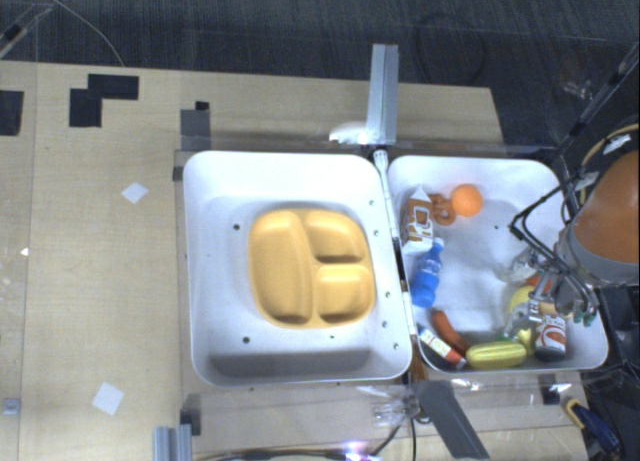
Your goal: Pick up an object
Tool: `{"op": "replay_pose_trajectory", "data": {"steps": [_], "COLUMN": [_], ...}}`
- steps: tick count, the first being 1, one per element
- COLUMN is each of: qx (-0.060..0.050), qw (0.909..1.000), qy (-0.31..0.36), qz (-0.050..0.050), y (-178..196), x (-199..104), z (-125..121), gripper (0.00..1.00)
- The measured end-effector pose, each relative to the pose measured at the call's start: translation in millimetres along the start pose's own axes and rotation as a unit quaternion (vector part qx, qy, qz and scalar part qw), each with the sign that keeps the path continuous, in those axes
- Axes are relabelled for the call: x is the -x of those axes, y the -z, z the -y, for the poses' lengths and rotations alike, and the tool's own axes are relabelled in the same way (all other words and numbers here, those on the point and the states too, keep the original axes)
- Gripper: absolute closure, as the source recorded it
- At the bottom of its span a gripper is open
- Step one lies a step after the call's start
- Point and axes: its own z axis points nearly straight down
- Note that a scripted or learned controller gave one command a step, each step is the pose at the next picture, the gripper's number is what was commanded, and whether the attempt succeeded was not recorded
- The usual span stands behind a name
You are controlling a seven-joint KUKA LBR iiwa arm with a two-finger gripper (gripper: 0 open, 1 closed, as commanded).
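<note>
- Nearest the camera, along the right bin's (500, 171) front wall, lay a yellow-green banana-like piece (496, 354), a red sausage-shaped toy (446, 333) and a small red-and-white can (552, 337).
- The gripper (536, 301) hung low over that corner, close by a yellow item (520, 299); cables hid it, so whether it was wide, narrow or holding anything could not be told.
- Judged from this, no object had been lifted; the pick was probably not yet done.
- Mid-bin, a blue bottle (427, 274) rested by the dividing wall, crowding any approach there.
- Farther back sat a brown-and-white carton (420, 220) and an orange ball (466, 199).
- The left bin (215, 249) carried a yellow divided tray (310, 266), well apart from the arm.
</note>
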Motion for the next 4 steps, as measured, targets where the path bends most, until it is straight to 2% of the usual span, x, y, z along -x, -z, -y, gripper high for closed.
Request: {"op": "replay_pose_trajectory", "data": {"steps": [1,2,3,4], "qx": [0.001,-0.001,-0.003,-0.002], "qw": [0.9833,0.9406,0.8061,0.7825], "qy": [-0.182,-0.34,-0.592,-0.623], "qz": [0.0,-0.002,-0.005,-0.003], "y": [0.0,17.8,23.0,7.9], "x": [-10.7,56.7,48.3,134.8], "z": [7.9,-18.9,-82.6,-111.0], "gripper": [0.0,0.0,0.0,0.0]}}
